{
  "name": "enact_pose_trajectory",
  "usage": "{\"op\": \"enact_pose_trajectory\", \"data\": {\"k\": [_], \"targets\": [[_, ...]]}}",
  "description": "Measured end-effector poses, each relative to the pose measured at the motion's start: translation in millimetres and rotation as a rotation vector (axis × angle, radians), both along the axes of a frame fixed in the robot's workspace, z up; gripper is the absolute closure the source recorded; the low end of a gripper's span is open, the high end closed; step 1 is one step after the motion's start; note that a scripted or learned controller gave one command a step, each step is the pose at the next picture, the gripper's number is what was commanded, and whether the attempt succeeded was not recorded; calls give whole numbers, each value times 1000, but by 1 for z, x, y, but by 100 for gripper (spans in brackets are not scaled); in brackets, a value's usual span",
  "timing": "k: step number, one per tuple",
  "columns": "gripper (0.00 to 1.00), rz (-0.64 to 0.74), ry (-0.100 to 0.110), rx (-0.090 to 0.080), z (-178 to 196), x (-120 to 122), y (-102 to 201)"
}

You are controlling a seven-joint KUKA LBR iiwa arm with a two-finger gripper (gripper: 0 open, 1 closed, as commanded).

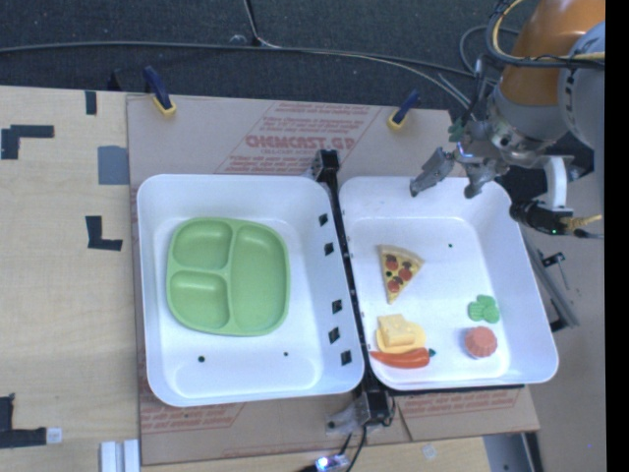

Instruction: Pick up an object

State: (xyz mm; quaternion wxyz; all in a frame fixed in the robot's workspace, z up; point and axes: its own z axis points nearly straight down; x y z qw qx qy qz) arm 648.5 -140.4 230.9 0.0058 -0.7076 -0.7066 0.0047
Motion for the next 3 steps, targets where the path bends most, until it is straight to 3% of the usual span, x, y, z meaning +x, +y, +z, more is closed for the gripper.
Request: {"op": "enact_pose_trajectory", "data": {"k": [1, 3], "targets": [[0, 3, -13, -2, 8, 3, 0], [0, 3, -8, -2, -104, -5, 9]]}}
